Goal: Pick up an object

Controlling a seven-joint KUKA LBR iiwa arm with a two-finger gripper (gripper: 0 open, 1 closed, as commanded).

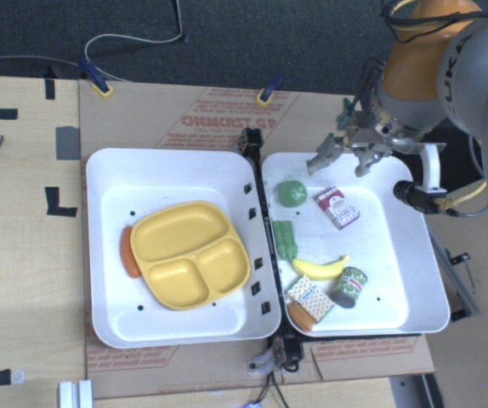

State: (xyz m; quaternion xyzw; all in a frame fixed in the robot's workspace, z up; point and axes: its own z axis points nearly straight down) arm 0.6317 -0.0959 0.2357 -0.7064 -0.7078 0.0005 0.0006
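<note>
My gripper (347, 160) hangs open over the far edge of the right bin (414, 262), nothing between its fingers (321, 159). Just below it lie a small red and white carton (337, 206) and a green ball (292, 193). Further toward the front of that bin are a green block (286, 239), a yellow banana (320, 267), a dark green can (348, 286) and a patterned packet (309, 298) on something orange.
The left bin (108, 228) holds a yellow divided tray (190, 253) with an orange-red item (129, 252) at its left side. Black clips (252, 143) join the bins at the middle. A cable (133, 41) runs across the dark back area.
</note>
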